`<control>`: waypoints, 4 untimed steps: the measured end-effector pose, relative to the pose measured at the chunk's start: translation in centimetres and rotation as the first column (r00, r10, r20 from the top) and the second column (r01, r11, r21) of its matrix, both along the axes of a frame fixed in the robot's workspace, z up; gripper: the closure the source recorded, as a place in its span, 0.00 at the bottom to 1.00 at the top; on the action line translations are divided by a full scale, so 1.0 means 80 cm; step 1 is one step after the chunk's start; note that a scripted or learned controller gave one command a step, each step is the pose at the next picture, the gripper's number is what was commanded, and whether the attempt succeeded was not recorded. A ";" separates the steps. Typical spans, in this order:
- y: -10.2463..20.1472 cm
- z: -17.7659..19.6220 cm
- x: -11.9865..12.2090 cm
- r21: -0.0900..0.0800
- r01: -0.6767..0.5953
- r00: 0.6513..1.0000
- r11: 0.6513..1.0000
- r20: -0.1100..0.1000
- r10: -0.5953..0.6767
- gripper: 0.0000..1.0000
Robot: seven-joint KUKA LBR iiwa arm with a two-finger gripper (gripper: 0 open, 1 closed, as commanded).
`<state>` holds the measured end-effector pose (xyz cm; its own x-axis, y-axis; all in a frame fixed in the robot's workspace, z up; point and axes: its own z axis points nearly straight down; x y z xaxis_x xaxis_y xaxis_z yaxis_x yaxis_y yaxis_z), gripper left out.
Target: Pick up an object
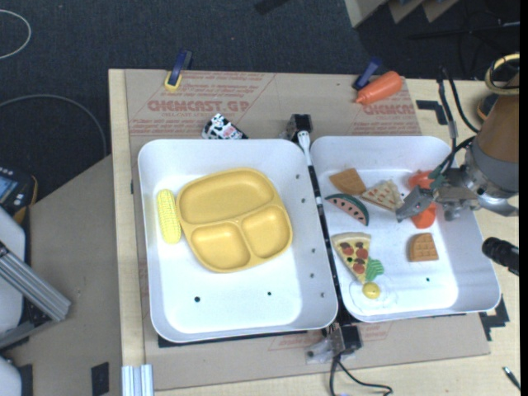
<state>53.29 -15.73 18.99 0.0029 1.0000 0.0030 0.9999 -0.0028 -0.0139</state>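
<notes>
Orange toy (424, 214): it is sitting in the right bin, near the far right side, right under the gripper, with a red bit just above it.
Gripper (419, 202): it is reaching in from the right and hanging over the orange toy. Its grey fingers are pointing left. I cannot tell if the jaws are open or closed, or if they are holding the toy.
Right bin (471, 295): it is holding lots of play food.
Toast (347, 181): it is lying at the back of the right bin.
Watermelon slice (350, 206): it is lying just in front of the toast.
Sandwich triangle (383, 195): it is lying beside the watermelon slice, just left of the gripper.
Waffle (421, 247): it is lying in front of the orange toy.
Pizza slice (355, 254): it is lying near the left wall of the right bin.
Fried egg (372, 290): it is sitting just in front of the pizza slice.
Left bin (213, 313): it is holding a yellow plate and a corn cob.
Yellow plate (233, 219): it is lying in the middle, with three parts.
Corn cob (168, 215): it is lying just left of the yellow plate.
</notes>
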 end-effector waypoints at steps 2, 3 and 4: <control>-0.011 -0.053 0.002 -0.001 -0.002 1.000 1.000 0.007 0.002 0.00; -0.014 -0.112 -0.009 0.000 -0.002 1.000 1.000 0.008 0.002 0.00; -0.016 -0.127 -0.006 -0.007 -0.002 1.000 1.000 0.019 0.002 0.00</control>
